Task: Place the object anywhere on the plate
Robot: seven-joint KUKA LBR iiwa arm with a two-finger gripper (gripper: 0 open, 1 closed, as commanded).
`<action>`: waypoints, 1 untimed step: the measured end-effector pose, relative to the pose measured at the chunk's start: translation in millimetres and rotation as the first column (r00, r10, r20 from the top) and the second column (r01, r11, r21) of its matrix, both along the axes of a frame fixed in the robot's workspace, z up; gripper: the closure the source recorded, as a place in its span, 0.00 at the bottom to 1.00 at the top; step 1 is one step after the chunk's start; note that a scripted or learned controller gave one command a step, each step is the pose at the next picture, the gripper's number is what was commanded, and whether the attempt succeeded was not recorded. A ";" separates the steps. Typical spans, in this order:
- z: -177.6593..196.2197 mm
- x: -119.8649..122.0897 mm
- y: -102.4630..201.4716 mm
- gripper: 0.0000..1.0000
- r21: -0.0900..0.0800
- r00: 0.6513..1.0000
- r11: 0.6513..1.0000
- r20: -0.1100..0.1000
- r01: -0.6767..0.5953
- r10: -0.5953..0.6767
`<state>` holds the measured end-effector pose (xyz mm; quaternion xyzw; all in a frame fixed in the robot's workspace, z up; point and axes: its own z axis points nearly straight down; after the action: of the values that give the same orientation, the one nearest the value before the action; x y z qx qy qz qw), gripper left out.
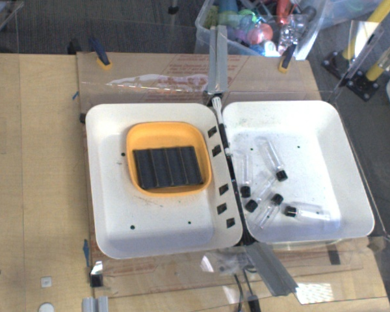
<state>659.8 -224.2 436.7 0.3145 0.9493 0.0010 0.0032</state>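
orange plate (169, 134) sitting in left bin (110, 226), carrying ridged black block (168, 168) | clear vials (273, 168) lying in right bin (351, 174)

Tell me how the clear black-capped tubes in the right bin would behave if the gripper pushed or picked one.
The clear tubes look round and slender, so one would probably roll when nudged. Their smooth, see-through walls suggest a slippery, light grip. Lying close together in the right bin, neighbours may get knocked.
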 end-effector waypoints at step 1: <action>0.5 -1.7 2.5 1.00 -0.001 0.948 0.948 -0.002 -0.318 0.318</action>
<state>658.0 -221.7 437.2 0.1575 0.9875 0.0006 0.0024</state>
